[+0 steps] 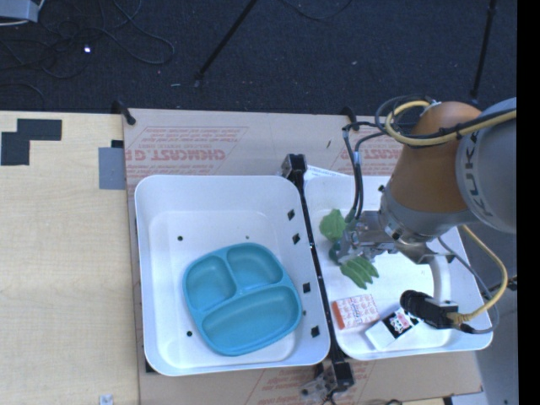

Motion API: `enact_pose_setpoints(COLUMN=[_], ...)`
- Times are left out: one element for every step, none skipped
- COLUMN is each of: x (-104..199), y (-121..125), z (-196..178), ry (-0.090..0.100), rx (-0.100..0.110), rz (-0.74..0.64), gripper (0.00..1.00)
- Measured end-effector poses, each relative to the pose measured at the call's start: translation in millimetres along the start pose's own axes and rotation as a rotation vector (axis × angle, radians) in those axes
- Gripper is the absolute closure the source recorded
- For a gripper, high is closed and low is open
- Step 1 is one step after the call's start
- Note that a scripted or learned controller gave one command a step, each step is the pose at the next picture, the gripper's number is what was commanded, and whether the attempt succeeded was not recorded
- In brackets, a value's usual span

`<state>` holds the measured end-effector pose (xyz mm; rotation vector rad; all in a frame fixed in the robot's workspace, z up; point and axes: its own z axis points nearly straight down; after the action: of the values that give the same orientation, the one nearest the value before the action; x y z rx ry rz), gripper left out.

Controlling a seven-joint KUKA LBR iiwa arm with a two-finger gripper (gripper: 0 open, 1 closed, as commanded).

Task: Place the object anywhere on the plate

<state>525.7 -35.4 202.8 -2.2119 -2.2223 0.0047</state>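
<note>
Overhead slanted view of the bench: we see the blue plate (243, 298), with three compartments, lying in the left bin (160, 226), while the arm (439, 175) reaches into the right bin (472, 340) from the right. The gripper (353, 250) sits low among green leafy pieces, one piece (332, 224) just above it and another (359, 269) just below; we take these to be the object of the task, well apart from the plate and across the divider (305, 251) between the bins. Whether the pincer is apart, together or clamped on a leaf cannot be told, since the wrist hides it. A red-and-white packet (354, 311) and a small black-and-white item (395, 323) lie near the bin's front edge. We judge the step in hand to be the grasp: it goes well if the pincer closes squarely on one green piece, lifts straight up high enough to clear the divider, and only then carries leftward to release over any compartment of the plate
</note>
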Motion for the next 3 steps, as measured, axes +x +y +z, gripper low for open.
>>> enact_pose_setpoints(x=[48, 92, 135], y=[-1, 0, -2], z=[-14, -10, -14], ry=[0.0, -0.001, -0.002], rx=[-0.002, 0.0, 0.0], rz=[0.0, 0.001, 0.0], gripper=[1.0, 1.0, 1.0])
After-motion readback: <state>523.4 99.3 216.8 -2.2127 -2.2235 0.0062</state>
